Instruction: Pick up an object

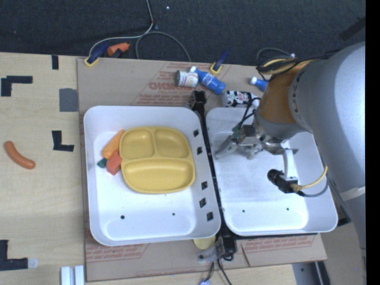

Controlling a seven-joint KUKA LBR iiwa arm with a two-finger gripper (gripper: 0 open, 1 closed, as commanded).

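Observation:
A yellow divided plate lies in the left bin. Against its left edge sit an orange carrot-shaped toy and a small red and green piece. My gripper hangs low over the upper left part of the right bin, close to the divider between the bins. The grey wrist with its orange band covers the bin's upper right part. I see nothing held at the gripper.
A sausage-shaped toy lies on the bench far left. Small blue and white bottles and clamps sit behind the bins. A black cable connector hangs from the wrist over the right bin.

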